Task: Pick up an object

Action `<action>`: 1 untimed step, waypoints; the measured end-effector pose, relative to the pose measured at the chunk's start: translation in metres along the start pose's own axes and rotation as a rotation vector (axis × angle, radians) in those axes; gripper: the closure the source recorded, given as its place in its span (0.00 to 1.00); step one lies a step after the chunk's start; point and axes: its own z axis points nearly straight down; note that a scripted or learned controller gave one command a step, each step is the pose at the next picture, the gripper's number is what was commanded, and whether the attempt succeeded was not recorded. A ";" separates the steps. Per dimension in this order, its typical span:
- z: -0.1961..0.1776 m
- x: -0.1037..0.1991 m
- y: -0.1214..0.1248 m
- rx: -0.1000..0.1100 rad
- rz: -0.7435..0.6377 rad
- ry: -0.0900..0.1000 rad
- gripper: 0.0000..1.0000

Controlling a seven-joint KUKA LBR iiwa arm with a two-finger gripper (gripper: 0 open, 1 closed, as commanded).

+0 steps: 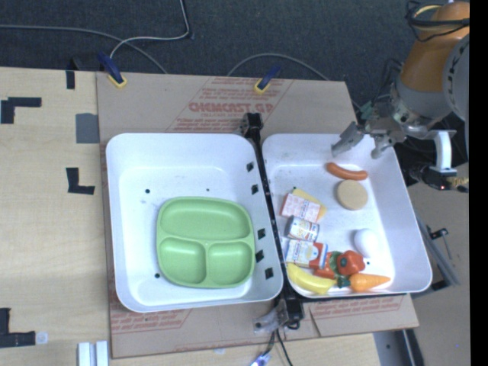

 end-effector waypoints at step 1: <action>0.107 -0.021 0.016 -0.013 -0.002 -0.005 0.00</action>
